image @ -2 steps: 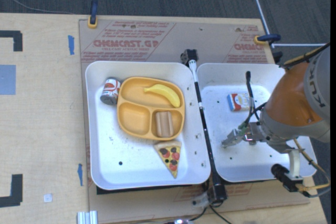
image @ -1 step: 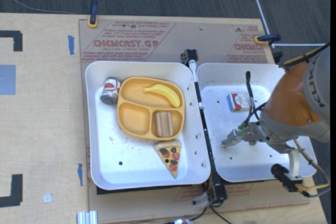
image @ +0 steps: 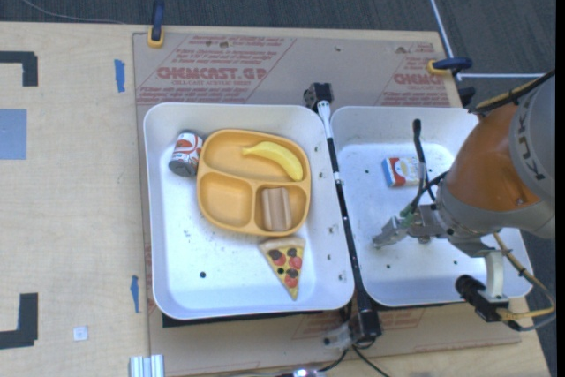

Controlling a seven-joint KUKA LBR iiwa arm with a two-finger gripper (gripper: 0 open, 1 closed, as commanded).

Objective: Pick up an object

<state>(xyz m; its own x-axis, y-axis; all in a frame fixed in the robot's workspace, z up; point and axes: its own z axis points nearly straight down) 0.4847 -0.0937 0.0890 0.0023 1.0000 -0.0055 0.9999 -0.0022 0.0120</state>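
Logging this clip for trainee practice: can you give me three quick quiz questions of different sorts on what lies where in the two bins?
1. True or false: the banana lies in the right bin.
2. Which item rests on the left bin floor just below the yellow tray? A) pizza slice B) can C) small carton
3. Fill in: the gripper is above the ___ bin.

Key: 1 false; 2 A; 3 right.
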